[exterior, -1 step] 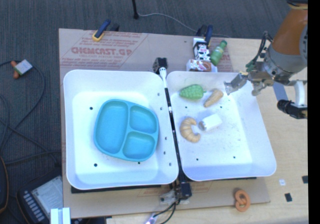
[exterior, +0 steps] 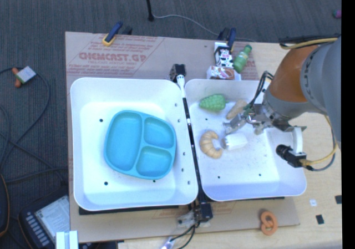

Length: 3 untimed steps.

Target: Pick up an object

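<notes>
The big grey arm (exterior: 310, 84) with its orange band comes in from the right and bends down over the right bin (exterior: 244, 187). The left bin (exterior: 89, 187) sits right beside it, and a blue plate (exterior: 140, 143) with three parts lies in its middle. In the right bin, a green bumpy toy (exterior: 213, 102) lies near the back. A curly tan croissant (exterior: 211, 144) lies near the left side. A small tan piece (exterior: 237, 108) lies just right of the green toy. A little white block (exterior: 235, 142) sits just right of the croissant. The gripper (exterior: 236, 124) hangs low between the tan piece and the white block. I cannot tell how far apart its fingers are or if it holds a thing.
</notes>
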Available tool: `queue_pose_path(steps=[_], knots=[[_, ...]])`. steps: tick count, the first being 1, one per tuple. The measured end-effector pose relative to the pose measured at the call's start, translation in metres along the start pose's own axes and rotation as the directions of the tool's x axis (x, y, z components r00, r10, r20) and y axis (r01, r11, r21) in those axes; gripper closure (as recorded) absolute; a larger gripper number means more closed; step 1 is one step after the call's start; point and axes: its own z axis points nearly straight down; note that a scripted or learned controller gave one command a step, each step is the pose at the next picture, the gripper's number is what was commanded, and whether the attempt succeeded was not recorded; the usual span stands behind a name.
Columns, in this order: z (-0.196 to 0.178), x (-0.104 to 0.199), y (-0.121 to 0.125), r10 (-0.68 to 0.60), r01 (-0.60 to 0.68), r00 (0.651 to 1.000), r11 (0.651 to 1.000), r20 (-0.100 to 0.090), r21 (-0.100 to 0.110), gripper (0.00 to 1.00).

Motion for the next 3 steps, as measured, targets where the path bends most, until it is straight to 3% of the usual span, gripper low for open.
queue_pose_path(steps=[1, 2, 3], knots=[[-0.011, -0.004, -0.058, 0.001, -0.001, 1.000, 1.000, 0.000, 0.006, 0.00], [0.000, 0.054, -0.096, 0.002, -0.002, 1.000, 1.000, 0.004, -0.006, 0.00], [-0.011, 0.053, -0.095, 0.003, -0.003, 1.000, 1.000, 0.006, -0.009, 1.00]])
